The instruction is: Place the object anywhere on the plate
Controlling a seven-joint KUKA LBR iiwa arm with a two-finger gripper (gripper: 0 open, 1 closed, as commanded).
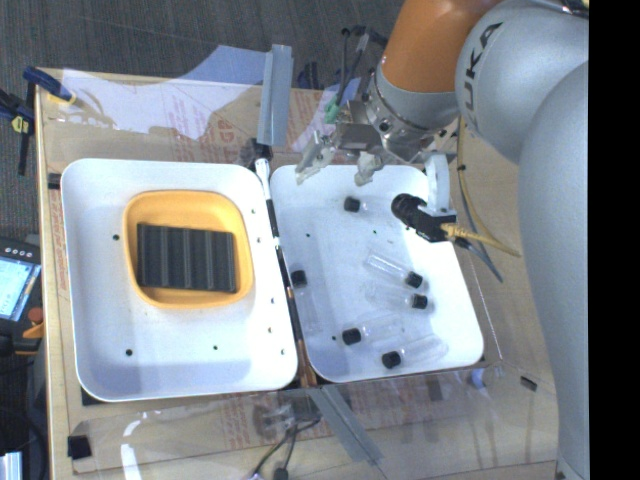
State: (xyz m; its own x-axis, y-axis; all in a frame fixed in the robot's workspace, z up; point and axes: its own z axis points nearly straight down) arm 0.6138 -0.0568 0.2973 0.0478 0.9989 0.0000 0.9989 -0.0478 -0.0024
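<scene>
Nearest the camera, the worn wooden bench point(200, 423) is being crossed by a loose dark cable. Above it two shallow, glossy white plastic bins with rounded corners are being shown side by side. In the right bin point(330, 228), several clear plastic vials with black caps are being seen lying scattered on their sides: one near the front edge point(412, 352), another beside it point(362, 330), and two more toward the middle point(395, 271), their transparent bodies barely being told from the white floor. A single small black cap point(351, 205) is being shown farther back. In the left bin point(90, 338), a smooth yellow-orange rounded-rectangular plate point(186, 209) is being seen, its centre being occupied by a dark ribbed rectangular insert point(188, 257).

At the far edge of the right bin, the metallic two-finger gripper point(339, 165) is being seen hanging spread apart, nothing being gripped between its thin pale fingers point(312, 156), well apart from the plate. Behind it the matte grey arm with its orange band point(440, 23) is being shown
</scene>
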